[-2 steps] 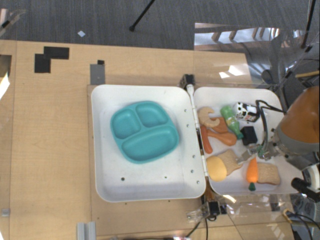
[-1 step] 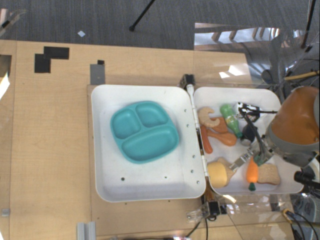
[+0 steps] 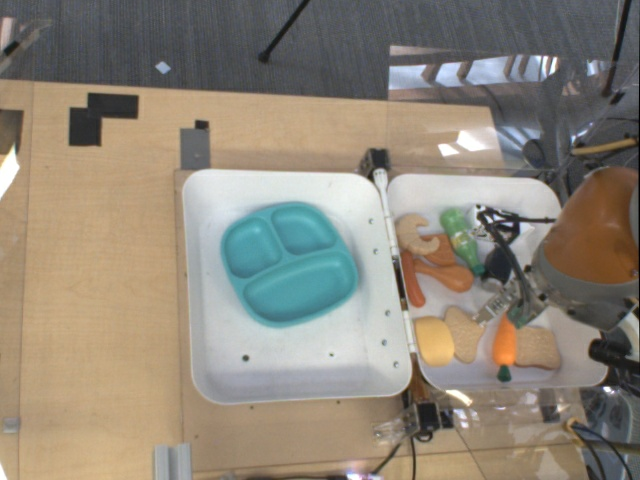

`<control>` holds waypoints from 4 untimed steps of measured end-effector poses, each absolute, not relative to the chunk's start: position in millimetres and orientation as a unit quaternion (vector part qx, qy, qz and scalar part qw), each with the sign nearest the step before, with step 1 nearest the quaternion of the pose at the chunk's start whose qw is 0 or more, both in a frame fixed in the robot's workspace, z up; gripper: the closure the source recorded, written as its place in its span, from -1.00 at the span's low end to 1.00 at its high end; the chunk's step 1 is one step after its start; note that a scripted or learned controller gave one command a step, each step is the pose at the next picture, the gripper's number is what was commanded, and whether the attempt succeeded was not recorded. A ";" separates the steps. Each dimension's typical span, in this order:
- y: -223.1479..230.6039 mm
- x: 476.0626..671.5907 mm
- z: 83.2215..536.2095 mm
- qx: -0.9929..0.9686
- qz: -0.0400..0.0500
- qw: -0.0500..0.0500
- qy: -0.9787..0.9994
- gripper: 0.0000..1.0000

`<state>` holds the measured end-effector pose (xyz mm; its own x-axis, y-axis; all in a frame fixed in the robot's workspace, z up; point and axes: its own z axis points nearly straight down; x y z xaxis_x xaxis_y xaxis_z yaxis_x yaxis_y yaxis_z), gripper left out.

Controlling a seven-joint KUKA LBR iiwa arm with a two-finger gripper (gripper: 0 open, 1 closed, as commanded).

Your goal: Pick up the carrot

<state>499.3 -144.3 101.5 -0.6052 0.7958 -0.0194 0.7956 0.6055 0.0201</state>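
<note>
- Two shallow white bins sit side by side on the wooden bench point(image 3: 100, 318), their inner rims meeting along a hinged seam; the right bin point(image 3: 575, 373) serves as landmark for all that follows.
- Nearest the camera, along the right bin's front rim, lie three things in a row: a round pale yellow piece point(image 3: 434, 340), a rough tan bread-like slice point(image 3: 464, 334), and the carrot point(image 3: 505, 348).
- One carrot only: smooth, orange, tapered, with a green tip pointing toward the front rim. It rests partly on a second tan slice point(image 3: 538, 348) by the right wall.
- The gripper point(image 3: 507, 298) hangs just above the carrot's thick end, with metal fingers; whether they are open or closed cannot be told, and the carrot lies on the bin floor.
- Open floor in the right bin is scant, mainly a strip along its far rim.
- Middle of the right bin: an orange-red long piece point(image 3: 413, 280) by the left wall and a glossy orange curved piece point(image 3: 447, 276).
- Farther back: a beige hooked shape point(image 3: 412, 234) and a green item point(image 3: 460, 230).
- Left of the right bin, the left bin point(image 3: 215, 368) holds one teal plate point(image 3: 290, 263) with three compartments, smooth and rounded, with bare white floor all round it.
- The grey arm point(image 3: 600, 243), orange-banded, overhangs the right bin's right wall.
</note>
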 end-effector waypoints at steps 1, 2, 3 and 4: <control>-144.7 499.5 101.7 0.445 0.005 0.014 0.896 -1.00; -131.8 499.2 94.1 0.337 0.001 0.020 0.941 -1.00; -129.6 501.1 102.5 0.338 0.003 0.018 0.941 1.00; -129.9 500.8 102.2 0.338 0.003 0.018 0.941 -1.00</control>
